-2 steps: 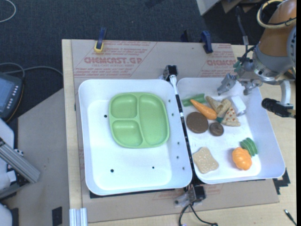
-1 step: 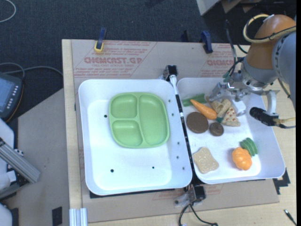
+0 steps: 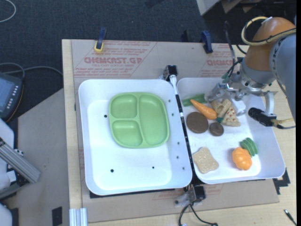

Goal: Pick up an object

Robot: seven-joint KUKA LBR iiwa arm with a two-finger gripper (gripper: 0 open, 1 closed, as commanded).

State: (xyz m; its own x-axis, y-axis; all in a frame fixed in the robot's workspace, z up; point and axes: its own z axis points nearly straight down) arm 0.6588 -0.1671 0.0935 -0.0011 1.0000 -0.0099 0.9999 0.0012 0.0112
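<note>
At upper right, the jaws (image 3: 225, 94) hang over the right bin (image 3: 273, 159), just above a toy carrot (image 3: 203, 108) and sandwich wedge (image 3: 226, 111); I cannot tell how they stand.

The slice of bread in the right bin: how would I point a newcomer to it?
Start at the right bin, then go to its near-left corner beside the divider. The slice of bread lies flat there, pale, speckled and squarish, unlike the round brown patty above it.

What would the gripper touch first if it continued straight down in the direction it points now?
Probably the tan wedge-shaped toy food directly under the gripper, beside the carrot in the right bin. Depth is unclear from this slanted view.
</note>
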